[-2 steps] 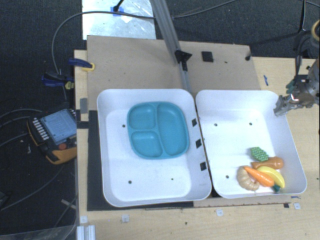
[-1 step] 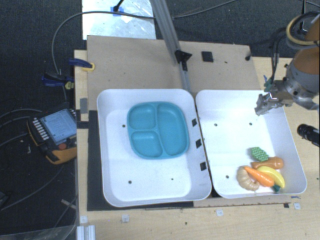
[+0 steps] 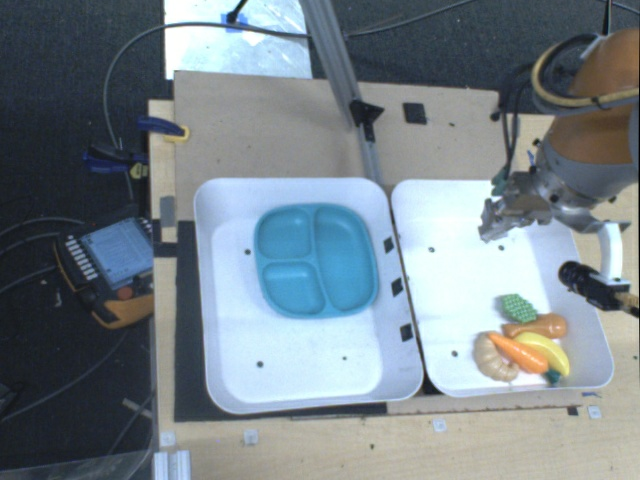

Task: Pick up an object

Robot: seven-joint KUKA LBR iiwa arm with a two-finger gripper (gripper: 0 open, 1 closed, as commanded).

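Hovering over the upper part of the right bin (image 3: 440, 268), the gripper (image 3: 497, 220) hanging from the grey and orange arm (image 3: 590, 108) that is reaching in from the right; nothing showing between its tips, and too small and blurred to tell how it is set. Sitting far to the left of the gripper, beyond the bench edge, a grey and orange handheld device (image 3: 108, 268) trailing cables, with blue and yellow clamps (image 3: 150, 138) above it. Lying in the left bin (image 3: 230, 368), left of and slightly below the gripper, a blue divided plate (image 3: 316, 259) with three compartments. Sharing a border with it, the right bin under the gripper. Crowding that bin's lower right corner, below and a little right of the gripper, well apart from it: a tan toy (image 3: 493, 358), an orange carrot (image 3: 528, 353), a yellow banana (image 3: 548, 352), a small green piece (image 3: 518, 307) and an orange-brown piece (image 3: 540, 327), touching one another. Carrying both bins, a tan bench board (image 3: 270, 128), with dark carpet (image 3: 60, 48) around it and a slanted grey pole (image 3: 335, 48) up and to the left of the gripper.
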